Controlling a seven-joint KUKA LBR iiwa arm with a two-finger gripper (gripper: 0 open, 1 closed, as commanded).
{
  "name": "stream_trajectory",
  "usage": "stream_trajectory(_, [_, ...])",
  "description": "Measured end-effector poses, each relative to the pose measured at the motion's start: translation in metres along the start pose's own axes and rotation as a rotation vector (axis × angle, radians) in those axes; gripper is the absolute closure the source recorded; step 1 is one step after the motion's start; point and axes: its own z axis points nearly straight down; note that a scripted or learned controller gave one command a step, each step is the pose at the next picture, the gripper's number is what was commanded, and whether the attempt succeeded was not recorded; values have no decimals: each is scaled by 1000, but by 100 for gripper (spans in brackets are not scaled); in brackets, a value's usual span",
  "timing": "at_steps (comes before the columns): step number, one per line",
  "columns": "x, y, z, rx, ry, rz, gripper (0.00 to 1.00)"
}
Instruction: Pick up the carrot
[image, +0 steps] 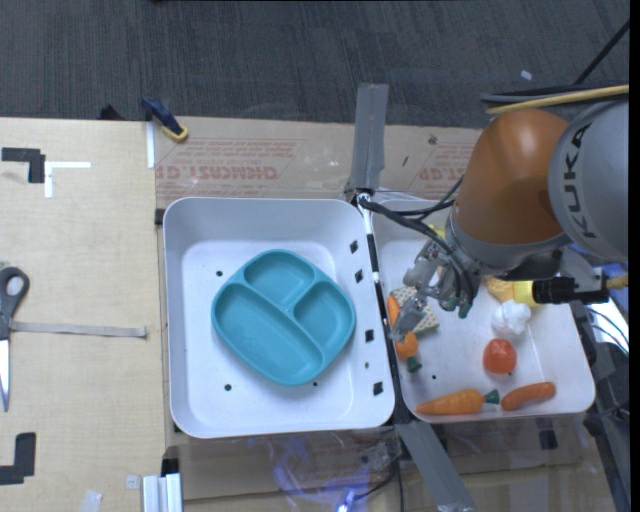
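The carrot (455, 403), orange with a green stub at its right end, lies flat along the front wall of the right bin (570, 345). My gripper (438, 286) hangs over the back-left part of that bin, beneath the orange wrist band. It is well behind the carrot and apart from it. A pale waffle-like piece (417, 312) and a small orange piece (405, 346) lie just below the gripper, by the bin's left wall.
A red-orange sausage shape (527, 396) lies right of the carrot, with a red tomato (499, 355), a white lump (511, 319) and a yellow item (503, 290) behind it. The left bin (190, 300) holds a blue divided plate (285, 317). Scissors (9, 300) lie far left.
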Motion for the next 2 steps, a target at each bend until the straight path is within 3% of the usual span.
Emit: stream_trajectory(2, [0,0,0,0,0,0,0])
